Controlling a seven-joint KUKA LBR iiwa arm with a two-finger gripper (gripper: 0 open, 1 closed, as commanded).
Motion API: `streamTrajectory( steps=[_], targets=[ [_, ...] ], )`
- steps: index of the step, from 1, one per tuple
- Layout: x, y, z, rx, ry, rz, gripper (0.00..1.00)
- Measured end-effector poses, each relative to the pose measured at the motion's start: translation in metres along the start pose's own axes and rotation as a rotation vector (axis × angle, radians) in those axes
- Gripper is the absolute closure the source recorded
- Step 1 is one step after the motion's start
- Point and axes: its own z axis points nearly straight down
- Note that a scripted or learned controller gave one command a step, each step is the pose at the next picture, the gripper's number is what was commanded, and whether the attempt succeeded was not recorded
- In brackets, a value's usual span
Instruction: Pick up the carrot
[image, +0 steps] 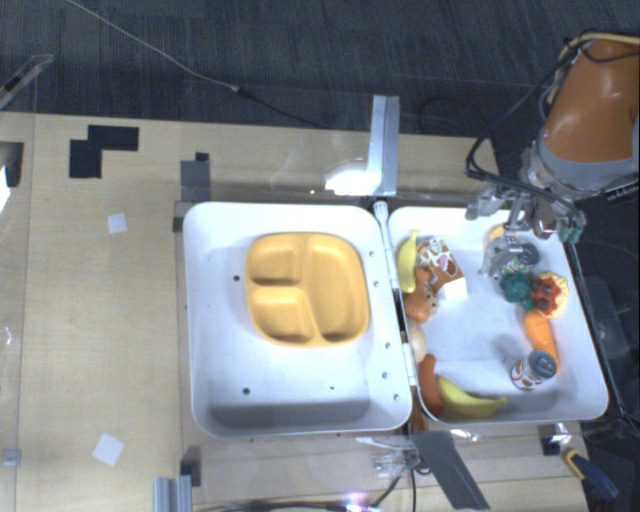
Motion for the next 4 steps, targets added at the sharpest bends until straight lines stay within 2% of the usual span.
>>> streamTrajectory(
  steps=[1,2,3,4],
  targets=[
    [0.011,-0.080,0.099,0.001,0.005,0.330,0.00],
    [0.071,-0.072,0.127,0.002,-0.004,0.402,0.00],
    [0.114,-0.065,0.126,0.002,-0.006,0.403,0.00],
    [0.111,-0.064,0.113,0.002,-0.014,0.397,1.00]
  ],
)
